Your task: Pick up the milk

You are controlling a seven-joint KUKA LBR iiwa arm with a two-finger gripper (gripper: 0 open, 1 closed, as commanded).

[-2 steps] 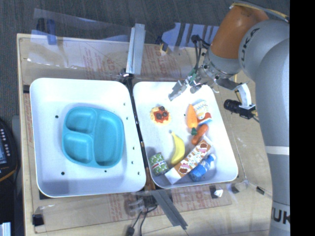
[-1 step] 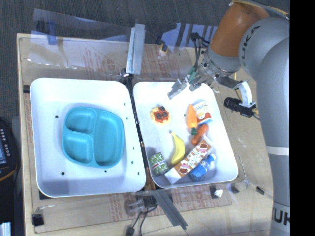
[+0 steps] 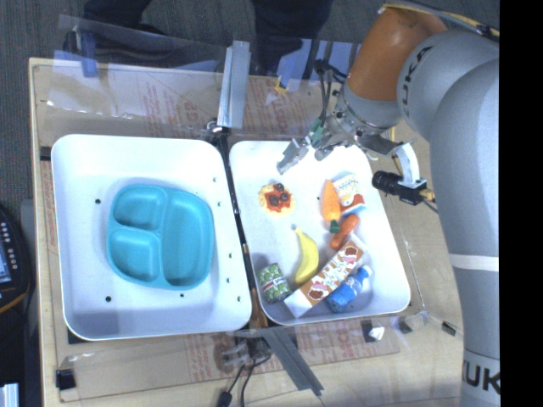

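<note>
Milk [image 3: 333, 275] lies flat at right bin's [image 3: 254, 164] near end, long axis diagonal; claw [image 3: 299, 154] hovers at far end, well apart, fingers spread, holding nothing.

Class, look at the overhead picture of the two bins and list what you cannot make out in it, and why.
- Pincer: too small and blurred in the camera view to tell its opening.
- Milk carton: lettering too small to read; its lower end is crowded by the blue packet.
- Green can: label too small to read.
- Arm: cut off by the right and bottom edges.
</note>
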